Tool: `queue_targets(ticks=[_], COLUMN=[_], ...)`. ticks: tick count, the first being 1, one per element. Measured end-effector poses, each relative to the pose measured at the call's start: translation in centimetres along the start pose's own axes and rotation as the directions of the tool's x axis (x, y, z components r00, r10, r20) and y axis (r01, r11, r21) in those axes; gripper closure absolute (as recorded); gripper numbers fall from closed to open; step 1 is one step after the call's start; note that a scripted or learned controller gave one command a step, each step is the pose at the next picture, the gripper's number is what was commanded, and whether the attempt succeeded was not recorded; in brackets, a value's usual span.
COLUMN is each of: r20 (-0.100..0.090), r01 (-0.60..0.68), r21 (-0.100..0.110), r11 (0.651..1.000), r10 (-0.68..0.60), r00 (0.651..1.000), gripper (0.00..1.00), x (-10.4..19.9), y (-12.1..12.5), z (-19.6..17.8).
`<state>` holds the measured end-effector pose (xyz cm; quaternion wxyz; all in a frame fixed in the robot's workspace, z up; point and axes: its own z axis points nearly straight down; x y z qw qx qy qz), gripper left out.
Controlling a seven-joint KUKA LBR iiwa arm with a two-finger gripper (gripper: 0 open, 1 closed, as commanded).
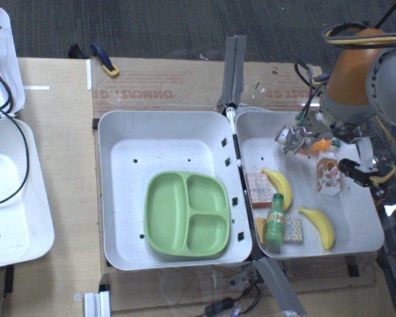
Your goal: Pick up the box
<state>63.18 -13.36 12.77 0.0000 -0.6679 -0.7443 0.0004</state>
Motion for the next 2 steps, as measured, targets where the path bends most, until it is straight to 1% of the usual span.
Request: queue_targets(ticks=[1,2], r20=[0.001,-0.004], r01=[0.085,-0.076], r21=[-0.003,0.032], r11=[0.996,0.997], r10=[-0.085,0.077], r00=[0.996,0.997], gripper=[1.0,1.0], x=[4.1,2.2], y=[3.2,2.2], z=[-6.5,4.1])
